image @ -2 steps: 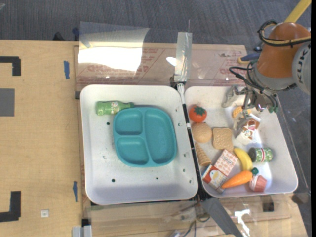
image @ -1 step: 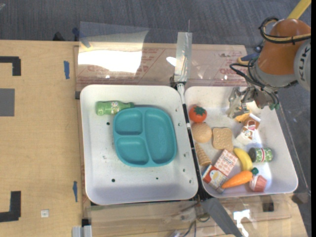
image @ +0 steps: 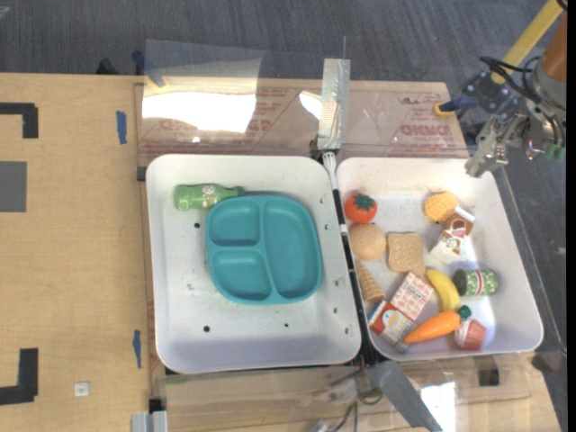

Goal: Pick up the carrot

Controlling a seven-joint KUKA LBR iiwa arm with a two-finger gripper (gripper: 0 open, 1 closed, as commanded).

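Camera view has the carrot (image: 433, 326) lying near the front edge of the right bin (image: 519, 268), wedged in a crowd — a small carton (image: 402, 306) touching its left end, a banana (image: 443, 287) just behind, a red-and-white piece (image: 471, 333) at its green tip. The tool (image: 490, 154) hangs over the bin's far right corner, well apart; whether it is apart or together I cannot tell. A descent could likely nudge a neighbour or pinch the carton instead.
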